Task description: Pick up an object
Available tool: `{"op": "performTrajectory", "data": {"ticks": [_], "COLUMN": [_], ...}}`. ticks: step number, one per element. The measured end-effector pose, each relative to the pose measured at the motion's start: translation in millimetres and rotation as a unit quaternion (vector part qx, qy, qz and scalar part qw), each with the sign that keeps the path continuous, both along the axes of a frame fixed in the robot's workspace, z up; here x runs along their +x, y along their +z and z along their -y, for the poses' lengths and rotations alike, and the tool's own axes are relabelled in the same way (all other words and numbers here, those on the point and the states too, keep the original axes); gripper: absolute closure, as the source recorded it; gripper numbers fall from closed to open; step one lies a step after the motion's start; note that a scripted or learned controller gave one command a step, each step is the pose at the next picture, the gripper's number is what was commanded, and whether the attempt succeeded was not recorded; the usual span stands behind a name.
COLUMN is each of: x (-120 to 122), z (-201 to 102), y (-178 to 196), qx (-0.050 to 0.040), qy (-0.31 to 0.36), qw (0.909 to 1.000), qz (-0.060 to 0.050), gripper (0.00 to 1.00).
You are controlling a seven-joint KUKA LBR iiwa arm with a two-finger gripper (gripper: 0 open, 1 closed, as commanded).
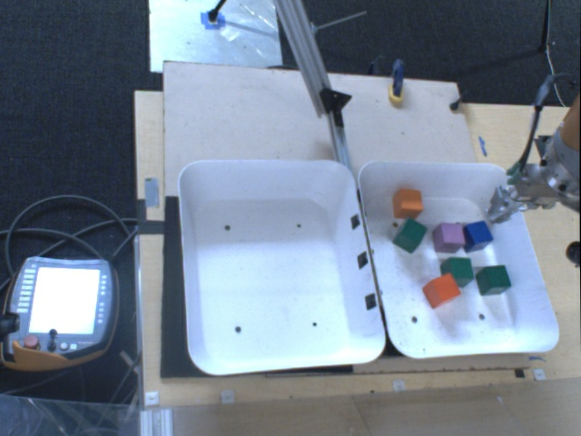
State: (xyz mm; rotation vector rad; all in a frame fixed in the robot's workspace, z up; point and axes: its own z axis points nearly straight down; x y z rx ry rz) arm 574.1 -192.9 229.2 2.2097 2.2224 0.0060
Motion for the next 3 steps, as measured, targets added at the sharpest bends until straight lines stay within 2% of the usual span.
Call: {"op": "performTrajectory", "data": {"ticks": [1, 3], "x": [1.7, 15.5], "z": [0.4, -107.9], "y": [46.2, 21.5], "qx": [0.0002, 0.0025], "qy": [0.000, 0.003], "qw": [1.0000, 1.0000], "qz": [0.000, -0.003], "gripper": [1.00, 1.00]}}
